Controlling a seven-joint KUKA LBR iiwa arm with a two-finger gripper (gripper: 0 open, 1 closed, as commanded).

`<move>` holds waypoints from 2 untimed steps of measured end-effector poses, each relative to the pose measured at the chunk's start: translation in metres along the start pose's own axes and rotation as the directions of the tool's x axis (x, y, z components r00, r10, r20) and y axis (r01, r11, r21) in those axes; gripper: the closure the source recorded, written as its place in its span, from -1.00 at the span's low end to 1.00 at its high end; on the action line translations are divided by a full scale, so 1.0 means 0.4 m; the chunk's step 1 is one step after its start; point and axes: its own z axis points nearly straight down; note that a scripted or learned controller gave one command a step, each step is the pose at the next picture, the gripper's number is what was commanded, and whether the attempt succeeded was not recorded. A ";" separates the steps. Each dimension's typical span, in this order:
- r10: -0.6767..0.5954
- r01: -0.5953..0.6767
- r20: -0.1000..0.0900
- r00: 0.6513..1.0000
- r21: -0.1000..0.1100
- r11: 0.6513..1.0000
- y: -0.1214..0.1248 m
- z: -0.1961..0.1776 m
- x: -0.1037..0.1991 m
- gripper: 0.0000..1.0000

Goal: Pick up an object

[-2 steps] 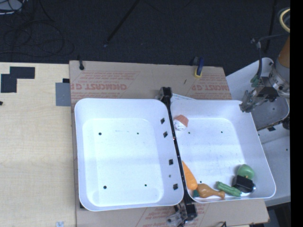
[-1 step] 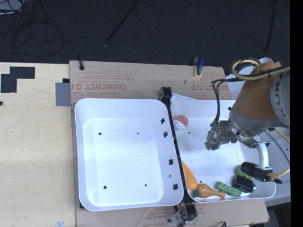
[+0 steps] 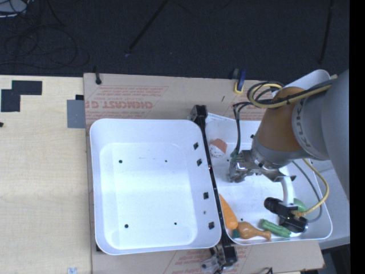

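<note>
My gripper (image 3: 237, 170) hangs low inside the right white bin (image 3: 324, 230), near its middle left. A small white and reddish object (image 3: 217, 147) lies just up and left of the gripper, apart from it. Along the bin's front left lie an orange carrot-shaped piece (image 3: 227, 210) and a tan-orange gourd-shaped piece (image 3: 251, 230). A green piece (image 3: 277, 228) rests beside the gourd at the front edge. The grey arm with its orange band (image 3: 279, 127) covers the bin's back right part.
The left white bin (image 3: 94, 158) stands beside the right one, with black clips (image 3: 206, 165) along their shared wall. Both bins sit on a cardboard sheet (image 3: 137, 99). Pale bench surface (image 3: 40, 176) extends to the left.
</note>
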 end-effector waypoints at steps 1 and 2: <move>-0.004 0.004 0.000 1.000 -0.008 1.000 -0.125 -0.395 0.160 1.00; -0.002 0.002 0.001 1.000 -0.003 1.000 -0.101 -0.375 0.293 1.00</move>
